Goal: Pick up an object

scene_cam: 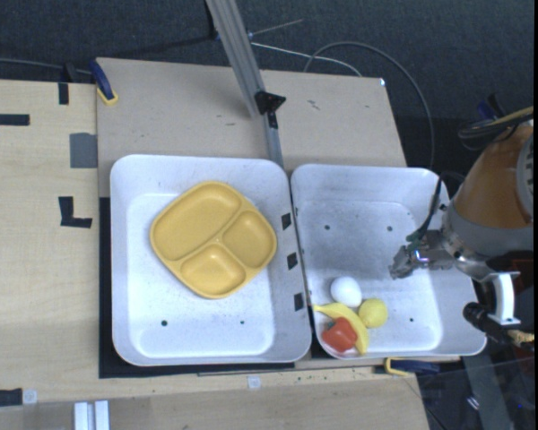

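— Objects for picking, where do they lie from the tool [403, 265]?

— Ahead of it and toward the near edge of the right bin [359, 195], all bunched in that bin's near-left corner. A white ball [345, 290], round and smooth, is the closest of them to the tool, though well short of touching it. Just beside the ball, on the tool's side, is a small yellow rounded piece [373, 311]. Below the ball a yellow banana-shaped piece [339, 311] curves along, and a red rounded piece [340, 334] lies against it, nearest the bin's front wall.

— Do they touch one another?

— The red piece and the banana shape do. Ball and small yellow piece sit very close to the banana shape; I cannot tell whether they touch it.

— And the tool itself, clenched or released?

— I cannot tell. It is a small dark-grey shape at the end of the arm, low over the right side of the right bin, with nothing visible in it.

— What lies farther out?

— Beyond the pile, past the wall between the bins, the left bin [134, 240] carries a yellow divided tray [213, 237] with three compartments, set at a slant. Both bins rest on the desk [36, 240], a pale wooden top with dark tape marks.
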`<action>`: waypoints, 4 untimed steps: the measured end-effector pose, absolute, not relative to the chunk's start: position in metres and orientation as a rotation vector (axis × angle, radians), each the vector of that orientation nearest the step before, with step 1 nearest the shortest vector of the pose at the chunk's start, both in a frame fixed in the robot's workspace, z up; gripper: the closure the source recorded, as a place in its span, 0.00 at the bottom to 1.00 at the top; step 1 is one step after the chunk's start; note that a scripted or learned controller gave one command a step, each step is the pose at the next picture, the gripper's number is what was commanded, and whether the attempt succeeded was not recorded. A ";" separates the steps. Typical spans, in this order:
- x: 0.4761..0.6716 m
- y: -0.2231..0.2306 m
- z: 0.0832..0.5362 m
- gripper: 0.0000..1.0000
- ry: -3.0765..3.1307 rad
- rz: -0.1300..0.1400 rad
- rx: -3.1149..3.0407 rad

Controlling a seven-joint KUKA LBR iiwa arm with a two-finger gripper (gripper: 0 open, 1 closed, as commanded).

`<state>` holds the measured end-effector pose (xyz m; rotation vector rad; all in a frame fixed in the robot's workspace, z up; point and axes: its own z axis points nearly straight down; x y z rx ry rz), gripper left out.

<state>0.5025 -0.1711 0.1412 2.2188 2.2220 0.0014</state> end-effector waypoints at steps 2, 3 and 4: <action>0.504 -0.180 0.223 1.00 2.222 0.001 2.218; 0.522 -0.122 0.232 1.00 2.232 0.002 2.214; 0.538 -0.067 0.220 1.00 2.232 -0.001 2.215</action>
